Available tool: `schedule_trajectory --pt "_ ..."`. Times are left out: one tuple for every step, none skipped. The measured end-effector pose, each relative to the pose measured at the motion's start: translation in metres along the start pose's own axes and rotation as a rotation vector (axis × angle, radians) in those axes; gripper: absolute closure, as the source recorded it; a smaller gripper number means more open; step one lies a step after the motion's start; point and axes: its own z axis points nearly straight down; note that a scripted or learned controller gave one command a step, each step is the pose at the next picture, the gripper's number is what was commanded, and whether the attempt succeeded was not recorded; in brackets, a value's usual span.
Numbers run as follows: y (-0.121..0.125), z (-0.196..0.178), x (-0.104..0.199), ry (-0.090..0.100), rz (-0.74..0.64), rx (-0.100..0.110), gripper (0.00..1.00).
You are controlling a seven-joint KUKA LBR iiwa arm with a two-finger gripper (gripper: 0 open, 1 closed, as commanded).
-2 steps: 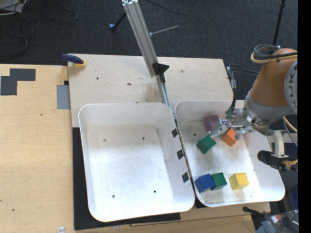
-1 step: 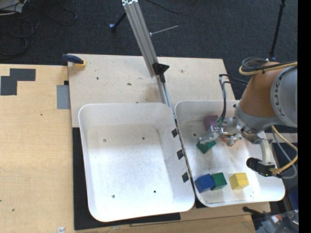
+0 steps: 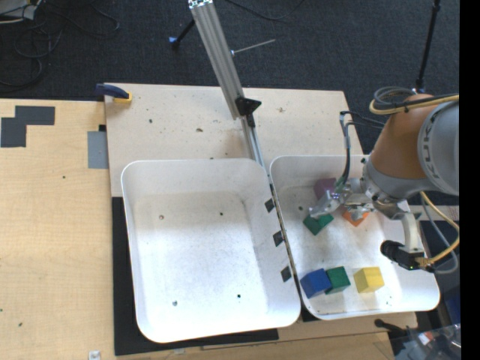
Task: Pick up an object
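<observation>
My gripper (image 3: 331,201) is low inside the right bin (image 3: 420,300), near its upper middle. A dark green block (image 3: 316,223) lies tilted just below and left of the gripper, touching or nearly touching it. A purple piece (image 3: 324,187) sits just above the gripper, and an orange piece (image 3: 356,217) shows to its right, partly hidden by the wrist. Along the bin's front edge a blue block (image 3: 316,283), a green block (image 3: 338,278) and a yellow block (image 3: 368,279) lie in a row.
The left bin (image 3: 150,201) lies beside the right one, with black clips (image 3: 277,237) on the shared wall. A slanted metal bar (image 3: 225,66) rises behind the bins. Cables hang off the arm at the right.
</observation>
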Motion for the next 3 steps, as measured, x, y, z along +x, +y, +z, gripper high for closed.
schedule_trajectory --pt "0.001 -0.010 -0.001 0.001 0.008 -0.002 1.00" --pt "0.002 -0.056 -0.012 0.002 0.005 0.018 1.00" --pt "0.003 -0.096 -0.013 0.003 -0.004 0.018 1.00"
